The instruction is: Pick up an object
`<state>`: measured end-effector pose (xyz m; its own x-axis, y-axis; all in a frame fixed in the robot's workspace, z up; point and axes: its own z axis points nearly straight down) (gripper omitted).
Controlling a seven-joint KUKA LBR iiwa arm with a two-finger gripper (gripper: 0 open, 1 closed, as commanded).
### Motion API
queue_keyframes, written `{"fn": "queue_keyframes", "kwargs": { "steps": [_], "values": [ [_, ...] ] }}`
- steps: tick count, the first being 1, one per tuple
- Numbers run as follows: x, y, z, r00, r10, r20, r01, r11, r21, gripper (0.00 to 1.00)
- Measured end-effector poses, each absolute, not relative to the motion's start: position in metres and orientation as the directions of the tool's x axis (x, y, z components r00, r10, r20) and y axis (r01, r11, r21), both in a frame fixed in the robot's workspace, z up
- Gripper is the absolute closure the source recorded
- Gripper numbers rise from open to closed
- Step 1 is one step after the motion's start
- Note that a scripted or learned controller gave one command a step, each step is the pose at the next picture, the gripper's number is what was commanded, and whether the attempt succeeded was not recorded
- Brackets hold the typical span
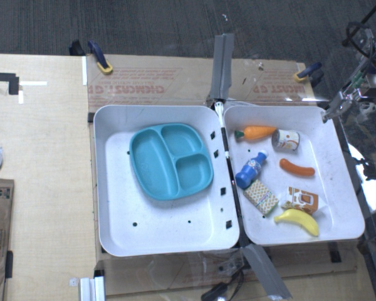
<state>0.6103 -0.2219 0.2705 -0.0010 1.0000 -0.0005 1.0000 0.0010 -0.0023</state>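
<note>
The end effector [342,103] sits at the far right corner of the right bin [356,213], above its rim, in a blur of cables and metal. We cannot tell whether it is spread or pressed together, and nothing shows in its grasp. As we judge it, the pick has not begun and choosing a target comes first.

Every candidate lies in that bin, to the left of the end effector and nearer the camera. Closest to it are the small can [286,140] and the carrot [257,132]. The orange sausage [297,167] lies a little further out, apart from its neighbours with bare floor all round. We would take that one, coming straight down and closing across its narrow width.

The rest are more crowded. The blue bottle [250,170] touches the patterned packet [261,197], and the small carton [301,199] lies against the banana [297,222]. A descent there could nudge two things at once. The bottle also lies close to the bin wall furthest from the end effector, which leaves little room on that side.

Beyond that wall, the left bin [100,168] holds only a blue divided plate [171,160] — wide, shallow and awkward to pinch. Two clamps [100,58] grip the cardboard at the back of the desk [37,124], well clear of any approach.
</note>
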Motion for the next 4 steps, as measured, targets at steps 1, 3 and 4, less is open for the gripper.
{"fn": "queue_keyframes", "kwargs": {
  "steps": [1, 3, 4],
  "values": [
    [0.611, -0.222, 0.279, -0.004, 1.000, -0.002, 1.000, 0.004, -0.003, 1.00],
    [0.542, -0.209, 0.091, 0.197, 0.980, 0.017, 0.980, -0.197, -0.009, 0.00],
    [0.597, -0.158, 0.091, 0.192, 0.981, 0.000, 0.981, -0.192, -0.001, 0.00]
  ]
}}
